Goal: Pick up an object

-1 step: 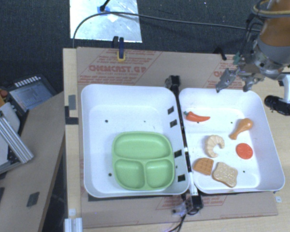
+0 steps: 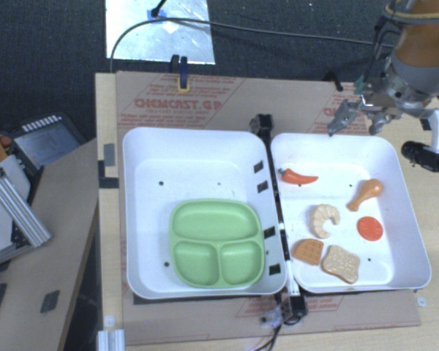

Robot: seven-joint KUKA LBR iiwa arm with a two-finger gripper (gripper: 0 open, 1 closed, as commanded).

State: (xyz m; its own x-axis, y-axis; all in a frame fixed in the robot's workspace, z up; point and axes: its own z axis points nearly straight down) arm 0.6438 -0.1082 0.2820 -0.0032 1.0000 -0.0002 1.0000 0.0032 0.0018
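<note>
Jaws (image 2: 360, 117) spread wide, holding nothing, above right bin's (image 2: 329, 143) back rim; red pepper (image 2: 299, 176) lies well below-left.

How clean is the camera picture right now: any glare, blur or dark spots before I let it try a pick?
Camera view: even, soft light; the toy foods such as the red pepper and drumstick read clearly with faint shadows. Bright glare washes out the silver sheet at top. The gripper looks slightly soft against the cardboard. The dark floor shows little detail.
</note>
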